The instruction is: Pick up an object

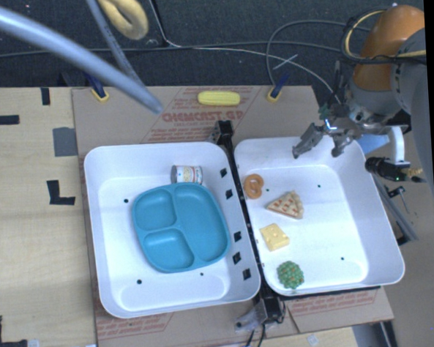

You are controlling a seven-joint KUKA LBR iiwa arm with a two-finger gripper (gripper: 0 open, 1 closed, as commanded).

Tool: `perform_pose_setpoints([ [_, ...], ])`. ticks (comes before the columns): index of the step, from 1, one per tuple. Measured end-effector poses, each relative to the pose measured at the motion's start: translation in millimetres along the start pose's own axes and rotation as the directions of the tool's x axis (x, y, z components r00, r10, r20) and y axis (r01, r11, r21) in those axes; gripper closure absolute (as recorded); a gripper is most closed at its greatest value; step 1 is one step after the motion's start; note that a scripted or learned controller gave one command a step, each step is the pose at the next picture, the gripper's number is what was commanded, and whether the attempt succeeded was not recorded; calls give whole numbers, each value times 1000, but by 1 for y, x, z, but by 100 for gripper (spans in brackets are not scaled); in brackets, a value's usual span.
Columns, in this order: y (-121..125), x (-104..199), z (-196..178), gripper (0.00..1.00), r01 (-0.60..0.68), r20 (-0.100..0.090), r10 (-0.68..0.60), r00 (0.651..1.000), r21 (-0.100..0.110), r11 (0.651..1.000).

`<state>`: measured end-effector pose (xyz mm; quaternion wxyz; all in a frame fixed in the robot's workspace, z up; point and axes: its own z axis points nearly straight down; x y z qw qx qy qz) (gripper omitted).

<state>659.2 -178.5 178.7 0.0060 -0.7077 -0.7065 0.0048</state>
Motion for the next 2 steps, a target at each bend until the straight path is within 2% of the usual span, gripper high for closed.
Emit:
perform_pose_setpoints([
  [1,3,1,-11,0,3,2,-3,1000,-14,1000],
  [2,2,7,51,0,4,3,-4,1000,-12,1000],
])
